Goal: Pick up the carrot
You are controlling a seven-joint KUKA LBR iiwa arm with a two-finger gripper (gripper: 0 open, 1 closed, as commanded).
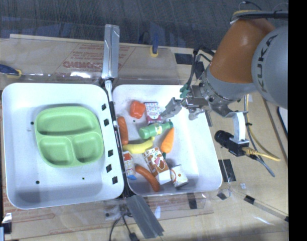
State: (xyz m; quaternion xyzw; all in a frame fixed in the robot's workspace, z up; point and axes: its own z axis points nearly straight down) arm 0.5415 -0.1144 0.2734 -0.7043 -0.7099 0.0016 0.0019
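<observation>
Looming largest, our rounded orange-and-grey arm (244,54) carries the gripper (174,106) over the right bin (206,154); how wide it stands, we cannot tell. We see the tapered carrot (167,141) beside a smooth green bottle (155,130) and curved banana (138,146).

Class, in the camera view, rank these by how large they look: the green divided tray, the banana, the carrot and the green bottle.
1. green divided tray
2. banana, green bottle and carrot: these look too alike in size to rank.
</observation>
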